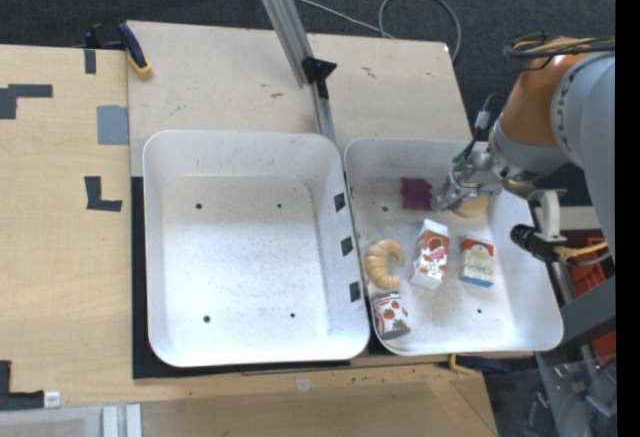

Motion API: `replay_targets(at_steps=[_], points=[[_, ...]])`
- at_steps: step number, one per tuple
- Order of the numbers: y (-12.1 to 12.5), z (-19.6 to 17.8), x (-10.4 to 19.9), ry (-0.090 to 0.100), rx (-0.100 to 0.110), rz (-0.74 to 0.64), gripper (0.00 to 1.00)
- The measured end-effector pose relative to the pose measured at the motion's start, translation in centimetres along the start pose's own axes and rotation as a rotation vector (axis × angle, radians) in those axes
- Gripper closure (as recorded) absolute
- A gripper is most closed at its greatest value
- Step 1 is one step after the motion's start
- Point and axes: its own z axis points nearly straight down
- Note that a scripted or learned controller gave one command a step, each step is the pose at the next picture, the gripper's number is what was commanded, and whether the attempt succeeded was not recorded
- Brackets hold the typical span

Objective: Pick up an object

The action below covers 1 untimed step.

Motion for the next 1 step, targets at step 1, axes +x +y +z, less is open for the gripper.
replay_targets(at_steps=[1], points=[[-0.70, -4.62, 0.28, 0.002, -0.002, 0.002, 1.00]])
